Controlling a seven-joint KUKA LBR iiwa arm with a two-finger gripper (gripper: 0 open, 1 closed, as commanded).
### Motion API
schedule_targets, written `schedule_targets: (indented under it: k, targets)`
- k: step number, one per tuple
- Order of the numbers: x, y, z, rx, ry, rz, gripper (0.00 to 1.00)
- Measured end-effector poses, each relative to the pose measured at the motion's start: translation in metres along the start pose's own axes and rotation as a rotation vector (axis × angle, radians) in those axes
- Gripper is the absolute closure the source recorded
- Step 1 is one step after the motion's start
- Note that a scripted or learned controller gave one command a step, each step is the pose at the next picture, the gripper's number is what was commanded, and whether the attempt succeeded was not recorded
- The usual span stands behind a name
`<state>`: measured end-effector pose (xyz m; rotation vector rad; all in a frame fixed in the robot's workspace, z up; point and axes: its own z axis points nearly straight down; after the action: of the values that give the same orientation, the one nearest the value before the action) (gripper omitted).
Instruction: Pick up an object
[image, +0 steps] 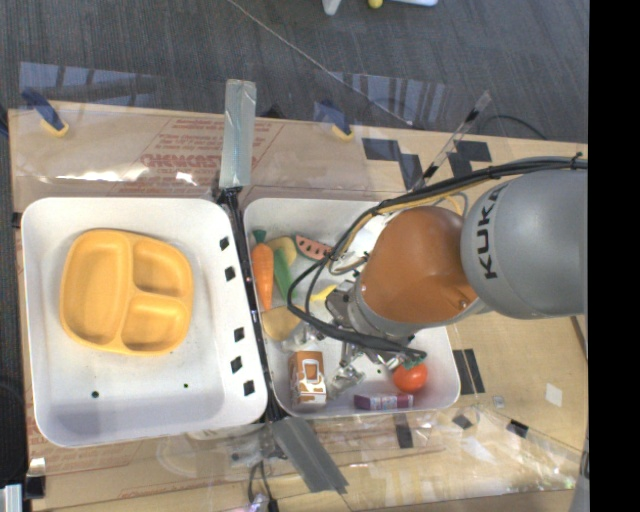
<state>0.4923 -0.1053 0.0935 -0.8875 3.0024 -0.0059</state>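
Left bin (60, 400): obstructed upper left by yellow divided plate (125, 290); floor below and right of it open. Right bin (440, 385): crowded. Carrot (262, 275), small carton (308, 380), tomato (410, 376) and arm (470, 265) block most access

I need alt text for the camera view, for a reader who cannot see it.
A grey and orange robot arm reaches down into the right white bin, its tool low among toy foods: a carrot, a tomato and a small box. The left white bin holds a yellow divided plate.
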Motion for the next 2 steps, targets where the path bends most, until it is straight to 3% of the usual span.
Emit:
schedule_targets:
  k: [1, 2]
  targets:
    - [0.0018, 0.0040, -0.0016, 0.005, 0.000, 0.089, 0.00]
    - [-0.0005, 0.0054, -0.0014, 0.005, -0.001, 0.062, 0.00]
